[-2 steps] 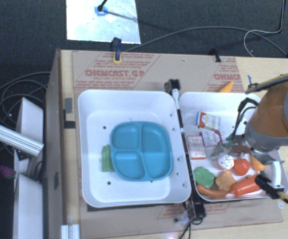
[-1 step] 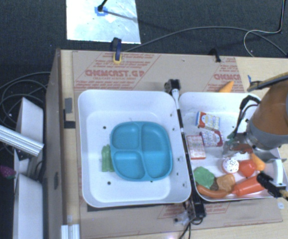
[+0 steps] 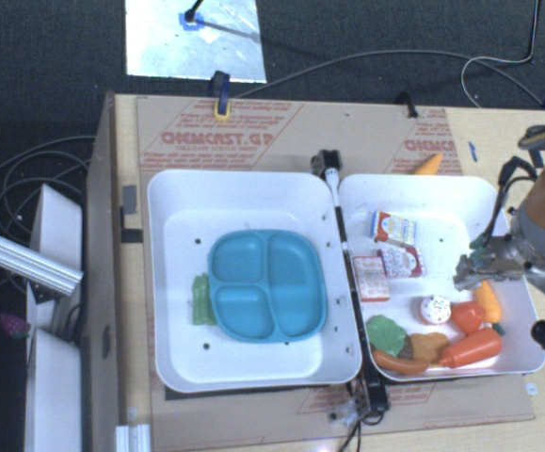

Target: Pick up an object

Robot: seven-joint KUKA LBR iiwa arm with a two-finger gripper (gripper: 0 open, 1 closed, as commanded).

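The right bin [image 3: 479,196] holds several toy foods. Small printed cartons [image 3: 394,226] lie near its middle, with a second carton [image 3: 402,262] and a flat red-and-white pack [image 3: 371,278] below them. Along the front lie a white ball with red dots [image 3: 436,309], a red piece [image 3: 468,318], a carrot [image 3: 474,347], a green leafy piece [image 3: 383,332] and a brown piece [image 3: 427,347]. My gripper [image 3: 472,273] hangs low over the bin's right side, just up-left of a small orange piece [image 3: 488,301]. I see nothing held in it.
A blue divided plate [image 3: 267,283] lies in the left bin [image 3: 244,191] with a green piece [image 3: 201,299] against its left edge. An orange piece [image 3: 428,165] lies on the board behind the right bin. A black clip [image 3: 328,163] sits where the bins meet.
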